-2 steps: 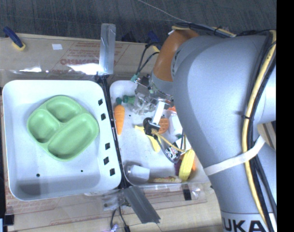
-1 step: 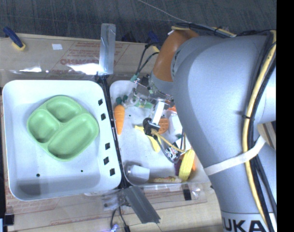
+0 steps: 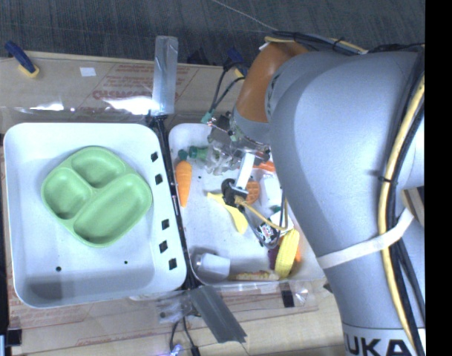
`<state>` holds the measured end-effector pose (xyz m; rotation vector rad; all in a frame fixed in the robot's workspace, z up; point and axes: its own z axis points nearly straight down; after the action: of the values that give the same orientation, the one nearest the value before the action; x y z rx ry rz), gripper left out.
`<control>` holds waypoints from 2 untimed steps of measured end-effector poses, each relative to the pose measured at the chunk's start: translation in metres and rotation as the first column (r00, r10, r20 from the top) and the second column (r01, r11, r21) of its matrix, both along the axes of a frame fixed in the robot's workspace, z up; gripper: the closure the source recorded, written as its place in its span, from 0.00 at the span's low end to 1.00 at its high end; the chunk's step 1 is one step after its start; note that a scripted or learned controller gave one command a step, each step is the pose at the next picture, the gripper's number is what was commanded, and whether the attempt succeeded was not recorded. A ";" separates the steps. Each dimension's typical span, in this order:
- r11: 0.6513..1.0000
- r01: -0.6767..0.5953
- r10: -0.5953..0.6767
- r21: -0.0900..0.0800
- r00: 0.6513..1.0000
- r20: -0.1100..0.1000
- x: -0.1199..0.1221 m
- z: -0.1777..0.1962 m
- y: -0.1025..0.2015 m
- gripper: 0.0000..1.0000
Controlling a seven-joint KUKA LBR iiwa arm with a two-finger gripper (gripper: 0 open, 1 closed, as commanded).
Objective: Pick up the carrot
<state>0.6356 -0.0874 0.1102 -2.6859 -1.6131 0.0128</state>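
Observation:
The carrot (image 3: 183, 183) is orange and lies lengthwise against the left wall of the right bin (image 3: 182, 136), its thick end toward the back. My gripper (image 3: 227, 156) hangs over the back middle of that bin, just right of the carrot's far end and apart from it. The grey arm with its orange band (image 3: 257, 76) comes in from the right and hides much of the bin. Nothing shows as held.
A green divided plate (image 3: 97, 194) lies in the left bin (image 3: 33, 273). In the right bin a yellow piece (image 3: 236, 215), a yellow object (image 3: 286, 255), a white cup on its side (image 3: 211, 264) and other small toys crowd around the gripper.

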 end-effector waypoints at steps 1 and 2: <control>1.000 -0.001 0.001 0.001 1.000 -0.002 0.000 0.000 0.001 0.00; 1.000 -0.012 0.012 0.000 1.000 -0.003 0.000 0.009 0.002 1.00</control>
<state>0.6356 -0.0851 0.1191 -2.6750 -1.6276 0.0169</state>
